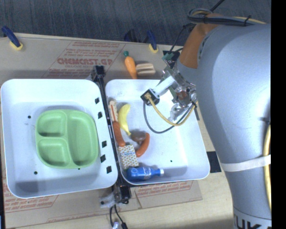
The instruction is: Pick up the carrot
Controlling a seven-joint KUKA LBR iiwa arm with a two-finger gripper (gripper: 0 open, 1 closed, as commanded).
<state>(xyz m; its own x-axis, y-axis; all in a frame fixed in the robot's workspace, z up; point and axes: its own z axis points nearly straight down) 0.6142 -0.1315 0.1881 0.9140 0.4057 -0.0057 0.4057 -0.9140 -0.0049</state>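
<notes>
Though lying outside the bins on the worktop (76,56), the carrot (130,67) looks light, stiff, smooth; grip mid-body crosswise. Tool (181,104) state: cannot tell.

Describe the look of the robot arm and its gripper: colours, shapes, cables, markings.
The arm is a bulky, rounded grey shell with an orange band above the wrist and a thin white band lower down. Dark cables run over its top. The small metal gripper carries a white block with a black tip and looping yellow and black cables.
</notes>
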